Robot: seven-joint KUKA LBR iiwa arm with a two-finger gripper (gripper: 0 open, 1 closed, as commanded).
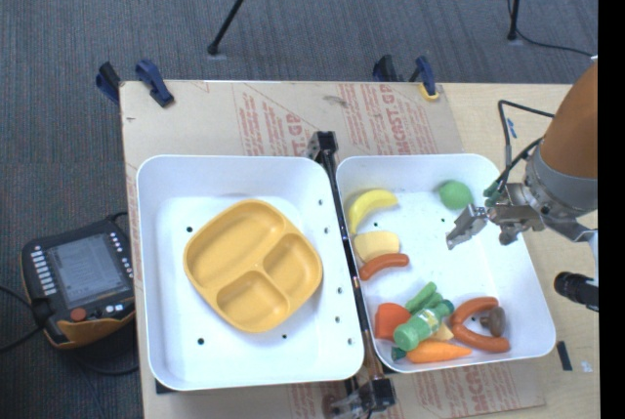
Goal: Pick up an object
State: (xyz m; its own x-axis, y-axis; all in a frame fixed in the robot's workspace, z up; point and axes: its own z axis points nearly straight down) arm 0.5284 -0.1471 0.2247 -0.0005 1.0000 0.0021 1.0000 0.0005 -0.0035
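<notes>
The right bin (508, 168) holds toy food. A yellow banana (371, 205) and a green ball (454, 193) lie at its far side. A pale yellow piece (376, 244) and a red sausage (384, 265) sit near its left wall. At the near end a red pepper (390, 319), a green bottle (422, 325), an orange carrot (437, 353) and a curved red sausage (476, 324) crowd together. My gripper (485, 230) hovers over the bin's right middle, just below and right of the green ball. It is open with nothing between its fingers.
The left bin (161, 212) carries a yellow divided plate (253, 264). A black divider (339, 212) runs between the bins. A handheld pendant (78, 280) lies on the floor to the left. Clamps (153, 80) grip the bench's far edge.
</notes>
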